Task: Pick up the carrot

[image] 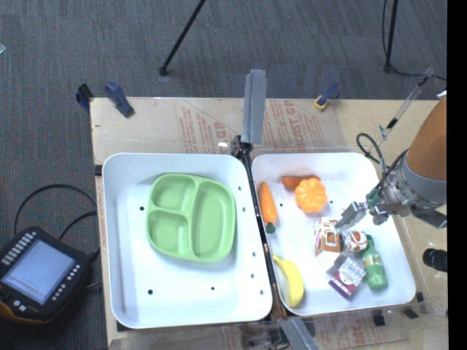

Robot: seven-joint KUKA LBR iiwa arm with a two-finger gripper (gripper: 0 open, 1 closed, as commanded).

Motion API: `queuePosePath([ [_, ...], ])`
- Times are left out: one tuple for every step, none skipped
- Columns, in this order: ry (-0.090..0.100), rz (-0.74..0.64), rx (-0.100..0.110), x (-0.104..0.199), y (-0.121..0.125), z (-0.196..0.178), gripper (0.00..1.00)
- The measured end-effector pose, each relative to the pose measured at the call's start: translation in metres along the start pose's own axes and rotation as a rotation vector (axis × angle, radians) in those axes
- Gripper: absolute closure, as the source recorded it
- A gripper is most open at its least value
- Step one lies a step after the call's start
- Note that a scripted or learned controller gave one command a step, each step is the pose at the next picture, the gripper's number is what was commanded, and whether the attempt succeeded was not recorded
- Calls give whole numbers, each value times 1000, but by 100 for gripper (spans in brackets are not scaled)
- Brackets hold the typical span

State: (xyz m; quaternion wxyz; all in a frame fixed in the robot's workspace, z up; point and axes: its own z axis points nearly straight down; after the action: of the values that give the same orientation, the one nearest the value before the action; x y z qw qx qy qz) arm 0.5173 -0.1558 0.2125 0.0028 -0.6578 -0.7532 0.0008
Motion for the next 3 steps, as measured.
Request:
queuePosePath([
  [-2, -130, -2, 15, 67, 40, 0],
  [-2, -55, -3, 6, 129, 126, 0],
  [-2, -57, -2, 6, 129, 117, 100],
])
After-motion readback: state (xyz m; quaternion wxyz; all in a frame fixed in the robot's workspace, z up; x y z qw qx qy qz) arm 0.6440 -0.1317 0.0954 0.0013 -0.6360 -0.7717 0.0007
